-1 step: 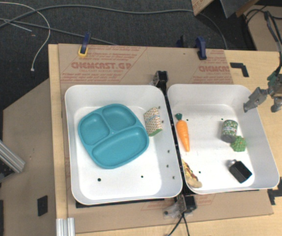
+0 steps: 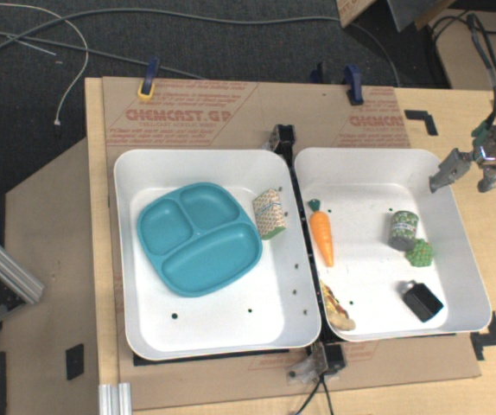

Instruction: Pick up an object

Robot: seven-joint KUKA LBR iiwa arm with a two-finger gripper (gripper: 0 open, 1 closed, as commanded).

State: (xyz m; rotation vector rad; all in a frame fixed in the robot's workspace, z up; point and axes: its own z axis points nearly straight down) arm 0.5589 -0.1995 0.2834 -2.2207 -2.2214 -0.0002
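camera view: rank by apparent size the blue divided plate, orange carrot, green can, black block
Largest to smallest:
1. blue divided plastic plate, by far
2. orange toy carrot with green top
3. small green-labelled can and small black rectangular block: look about alike, so not ranked against each other

light: bright, even, from overhead | shadows: short and soft beside the blue divided plate (image 2: 200,237) and the black block (image 2: 422,301) | glare: white bins (image 2: 231,340) near washed out, little surface detail | focus: fair at centre, small items soft, coarse grain | edges: dark carpet (image 2: 32,76) dimmer, slight bowing of tabletop (image 2: 101,258) lines
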